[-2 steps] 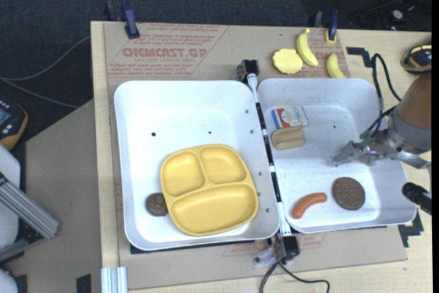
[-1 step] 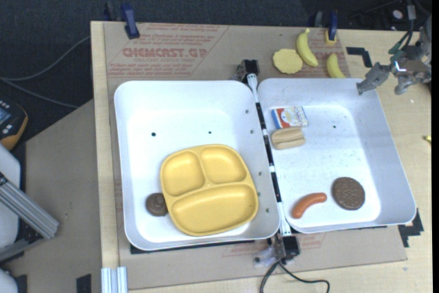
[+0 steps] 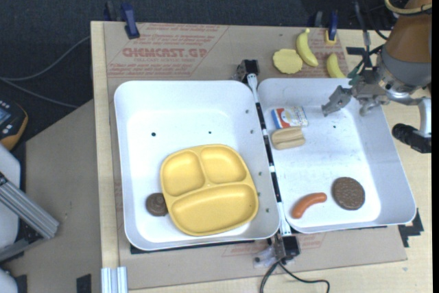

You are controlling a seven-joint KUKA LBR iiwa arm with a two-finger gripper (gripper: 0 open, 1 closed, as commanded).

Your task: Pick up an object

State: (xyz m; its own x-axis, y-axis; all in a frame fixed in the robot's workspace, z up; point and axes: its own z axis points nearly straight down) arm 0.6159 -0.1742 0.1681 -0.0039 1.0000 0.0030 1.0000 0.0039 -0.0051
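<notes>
My gripper (image 3: 348, 103) hovers over the back part of the right bin (image 3: 384, 147), its two fingers spread open with nothing between them. To its left lies a small white, blue and red carton (image 3: 288, 117), and just in front of that a tan bun (image 3: 287, 139). Near the bin's front sit an orange sausage (image 3: 309, 204) and a round brown cookie (image 3: 348, 193). The gripper is apart from all of them.
The left bin (image 3: 137, 113) holds a yellow divided plate (image 3: 207, 187) and a small brown disc (image 3: 156, 204) beside it. On the bench behind the right bin lie two bananas (image 3: 306, 49) (image 3: 334, 65) and a yellow round piece (image 3: 288, 61).
</notes>
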